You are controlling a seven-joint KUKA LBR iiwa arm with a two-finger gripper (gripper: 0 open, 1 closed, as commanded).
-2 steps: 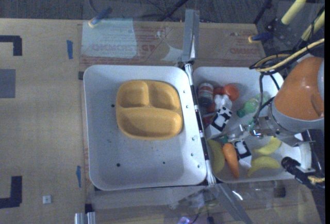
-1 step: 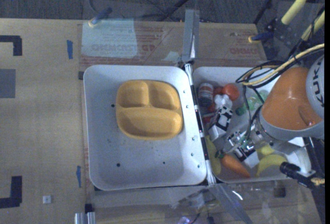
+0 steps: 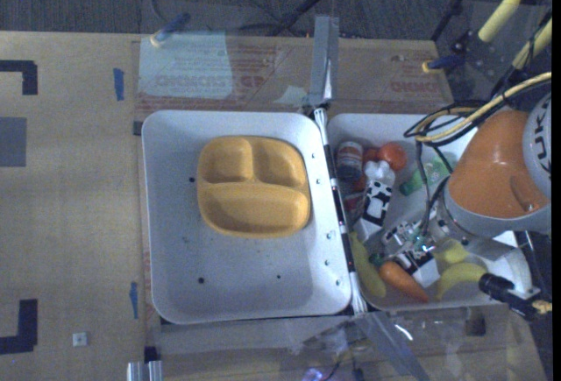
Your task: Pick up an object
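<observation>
1. Right bin (image 3: 517,258), near edge: carrot (image 3: 404,280), yellow banana (image 3: 459,276), both close under the arm (image 3: 501,173);
2. Gripper (image 3: 410,241) low over the clutter beside the carrot; jaws' state cannot be told;
3. Farther back: small bottle (image 3: 349,158), red tomato-like item (image 3: 393,156);
4. Left bin (image 3: 166,222) holds yellow divided plate (image 3: 254,185).
</observation>
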